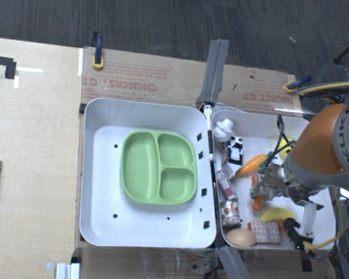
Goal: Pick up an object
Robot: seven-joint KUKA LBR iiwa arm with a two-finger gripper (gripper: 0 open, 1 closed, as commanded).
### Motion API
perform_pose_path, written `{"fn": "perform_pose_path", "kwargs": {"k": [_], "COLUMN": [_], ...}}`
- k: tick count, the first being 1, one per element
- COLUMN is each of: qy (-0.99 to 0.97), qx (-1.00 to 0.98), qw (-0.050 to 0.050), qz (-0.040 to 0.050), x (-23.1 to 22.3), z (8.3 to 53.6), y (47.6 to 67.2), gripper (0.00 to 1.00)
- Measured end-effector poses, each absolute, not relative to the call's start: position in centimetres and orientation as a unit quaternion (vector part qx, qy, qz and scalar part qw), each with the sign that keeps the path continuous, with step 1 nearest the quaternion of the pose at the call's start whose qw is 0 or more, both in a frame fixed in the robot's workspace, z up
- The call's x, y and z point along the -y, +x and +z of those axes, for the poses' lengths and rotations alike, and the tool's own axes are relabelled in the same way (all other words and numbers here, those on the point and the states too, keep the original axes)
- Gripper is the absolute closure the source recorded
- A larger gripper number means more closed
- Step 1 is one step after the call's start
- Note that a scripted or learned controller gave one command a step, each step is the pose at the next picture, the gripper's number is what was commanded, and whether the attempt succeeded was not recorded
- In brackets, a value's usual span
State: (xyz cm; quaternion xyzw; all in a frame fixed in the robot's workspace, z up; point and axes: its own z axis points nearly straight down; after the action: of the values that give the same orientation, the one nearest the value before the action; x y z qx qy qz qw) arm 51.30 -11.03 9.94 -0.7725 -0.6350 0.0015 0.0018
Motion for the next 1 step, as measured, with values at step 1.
{"fn": "perform_pose_path", "kwargs": {"k": [1], "qy": [-0.772], "qx": [0.635], "qw": [0.002], "qz": [0.0016], "x": [11.03], "z": [9.94], "y": [51.3], "gripper": [0.0]}}
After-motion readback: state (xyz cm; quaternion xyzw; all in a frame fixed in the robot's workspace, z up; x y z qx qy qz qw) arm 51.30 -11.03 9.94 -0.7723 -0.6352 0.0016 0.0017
